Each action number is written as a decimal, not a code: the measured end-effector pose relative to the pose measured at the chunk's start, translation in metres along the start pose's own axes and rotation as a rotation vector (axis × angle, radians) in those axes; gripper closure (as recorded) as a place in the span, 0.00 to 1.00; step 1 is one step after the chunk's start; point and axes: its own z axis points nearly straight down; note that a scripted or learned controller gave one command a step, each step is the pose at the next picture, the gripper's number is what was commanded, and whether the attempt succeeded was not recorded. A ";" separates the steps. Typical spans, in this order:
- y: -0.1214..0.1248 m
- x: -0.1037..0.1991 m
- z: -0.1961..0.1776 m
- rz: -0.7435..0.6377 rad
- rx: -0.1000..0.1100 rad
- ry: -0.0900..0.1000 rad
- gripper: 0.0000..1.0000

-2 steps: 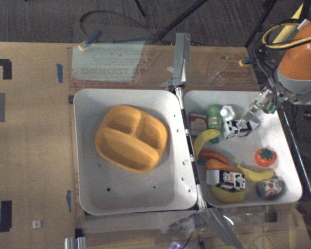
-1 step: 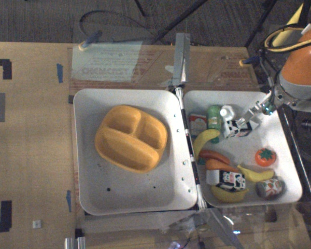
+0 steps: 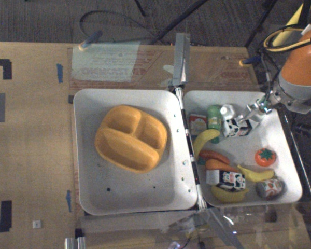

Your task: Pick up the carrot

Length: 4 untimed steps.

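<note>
Your arm (image 3: 299, 74) comes in from the right edge, its orange band sitting above the upper right corner of the right bin (image 3: 292, 154), and it slants down and to the left over that bin's back rim. The gripper (image 3: 247, 117) hangs at the end of that slant, low over the upper middle of the right bin, just beside a small black-and-white carton (image 3: 236, 128) and possibly touching it; you cannot tell from this angle whether its jaws are apart or together, and nothing is clearly seen between them.

The carrot (image 3: 213, 155) lies in the left half of the same bin, an orange-red length pointing roughly left to right, with a second orange piece (image 3: 219, 165) right under it. It sits just below a curved banana (image 3: 204, 139) and just above another cow-patterned carton (image 3: 226, 179). The gripper is well apart from it (up and to the right).

In the left bin (image 3: 88, 180) you see an orange divided plate (image 3: 130, 137), resting flat near the middle, on the desk (image 3: 31, 149).
</note>
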 end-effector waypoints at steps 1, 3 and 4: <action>0.007 -0.006 0.000 -0.385 0.006 -0.003 0.00; 0.020 -0.017 0.003 -0.661 0.035 0.029 0.00; 0.016 -0.012 0.002 -0.446 0.025 0.019 0.00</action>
